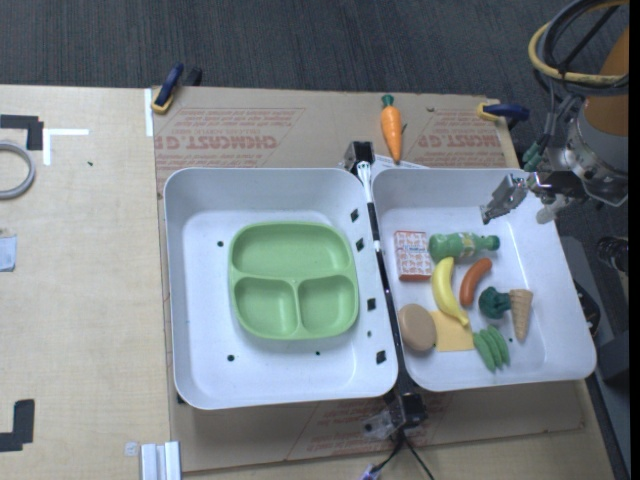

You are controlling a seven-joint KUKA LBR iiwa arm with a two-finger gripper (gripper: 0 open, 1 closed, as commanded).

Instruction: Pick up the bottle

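Note:
A small green bottle (461, 245) with a yellow-green label lies on its side in the right bin (560, 268), cap pointing right. My gripper (522, 199) hovers above the bin's far right part, up and to the right of the bottle and apart from it. Its two fingers stand spread, and nothing sits between them.
Around the bottle lie a red-patterned card (412, 255), a banana (446, 290), a sausage (474, 279), broccoli (493, 302), an ice-cream cone (522, 311), a potato (417, 328), cheese (455, 338) and green beans (491, 348). The left bin holds a green divided plate (294, 280). A carrot (390, 126) lies behind the bins.

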